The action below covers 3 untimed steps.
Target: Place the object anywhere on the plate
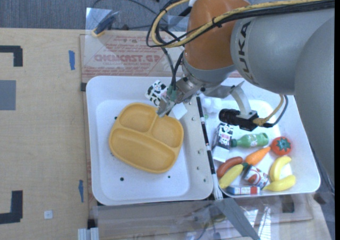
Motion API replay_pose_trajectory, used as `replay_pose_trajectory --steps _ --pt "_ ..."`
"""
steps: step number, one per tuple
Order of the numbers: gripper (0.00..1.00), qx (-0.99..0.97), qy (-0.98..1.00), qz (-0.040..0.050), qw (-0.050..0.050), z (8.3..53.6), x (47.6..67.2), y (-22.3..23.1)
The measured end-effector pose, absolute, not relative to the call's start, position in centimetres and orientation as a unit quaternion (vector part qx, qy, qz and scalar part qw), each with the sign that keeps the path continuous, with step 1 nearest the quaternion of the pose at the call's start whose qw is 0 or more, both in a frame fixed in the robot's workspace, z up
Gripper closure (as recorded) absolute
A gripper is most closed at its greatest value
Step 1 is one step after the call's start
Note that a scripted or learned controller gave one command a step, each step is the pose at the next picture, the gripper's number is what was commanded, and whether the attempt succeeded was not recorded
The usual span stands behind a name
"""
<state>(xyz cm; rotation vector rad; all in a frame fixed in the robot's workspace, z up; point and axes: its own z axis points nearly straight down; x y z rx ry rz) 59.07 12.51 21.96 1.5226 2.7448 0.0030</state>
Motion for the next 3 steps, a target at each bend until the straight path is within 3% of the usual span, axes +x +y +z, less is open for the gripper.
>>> replay_pose_trajectory --steps 2,3 --pt "1.0 0.411 0.911 -0.0004 -0.001 21.5 58.3 13.2" --pt "1.0 0.398 0.917 -0.0014 -0.002 22.7 55.0 18.8"
